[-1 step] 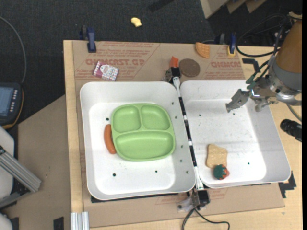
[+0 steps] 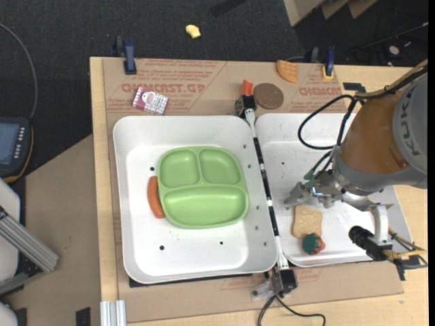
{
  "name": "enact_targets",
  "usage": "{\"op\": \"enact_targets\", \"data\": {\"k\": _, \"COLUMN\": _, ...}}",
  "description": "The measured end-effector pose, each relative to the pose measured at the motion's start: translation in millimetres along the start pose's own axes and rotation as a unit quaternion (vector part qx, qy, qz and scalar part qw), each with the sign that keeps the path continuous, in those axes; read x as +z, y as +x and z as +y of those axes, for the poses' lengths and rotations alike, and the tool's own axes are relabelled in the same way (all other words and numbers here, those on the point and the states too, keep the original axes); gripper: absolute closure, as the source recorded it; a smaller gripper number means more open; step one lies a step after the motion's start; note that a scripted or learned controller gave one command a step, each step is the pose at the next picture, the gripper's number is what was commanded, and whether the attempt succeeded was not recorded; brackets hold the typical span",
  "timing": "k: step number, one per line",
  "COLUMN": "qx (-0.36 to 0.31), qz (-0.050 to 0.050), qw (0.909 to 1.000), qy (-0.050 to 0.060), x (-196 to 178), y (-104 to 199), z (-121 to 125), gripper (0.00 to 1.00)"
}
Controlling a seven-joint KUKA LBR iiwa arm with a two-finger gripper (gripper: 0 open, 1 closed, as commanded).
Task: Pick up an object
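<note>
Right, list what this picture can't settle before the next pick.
- Gripper, camera view: the arm's bulk covers most of it.
- Right bin: the arm hides its far right part.
- Orange thing in the left bin: partly tucked under the green tray.
- Pink packet: print too small.

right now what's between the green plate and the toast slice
In the camera view, the bins' adjoining rims lie between green plate and toast slice.

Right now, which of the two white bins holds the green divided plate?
The left bin holds the green divided plate; the right bin has a toast slice instead.
</note>
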State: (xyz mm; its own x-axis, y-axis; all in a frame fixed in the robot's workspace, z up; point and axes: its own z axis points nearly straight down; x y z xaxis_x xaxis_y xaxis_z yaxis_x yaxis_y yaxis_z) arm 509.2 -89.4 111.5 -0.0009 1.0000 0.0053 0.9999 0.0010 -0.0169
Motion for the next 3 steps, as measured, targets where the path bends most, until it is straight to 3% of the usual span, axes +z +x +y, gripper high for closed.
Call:
{"op": "enact_targets", "data": {"k": 1, "qx": 0.002, "qz": -0.002, "qw": 1.0, "qy": -0.006, "x": 29, "y": -10, "z": -32, "gripper": 0.0}}
{"op": "enact_targets", "data": {"k": 2, "qx": 0.001, "qz": -0.003, "qw": 0.9999, "qy": -0.011, "x": 17, "y": -9, "z": -29, "gripper": 1.0}}
{"op": "enact_targets", "data": {"k": 3, "qx": -0.005, "qz": -0.002, "qw": 0.9999, "qy": -0.015, "x": -79, "y": 87, "z": 21, "gripper": 1.0}}
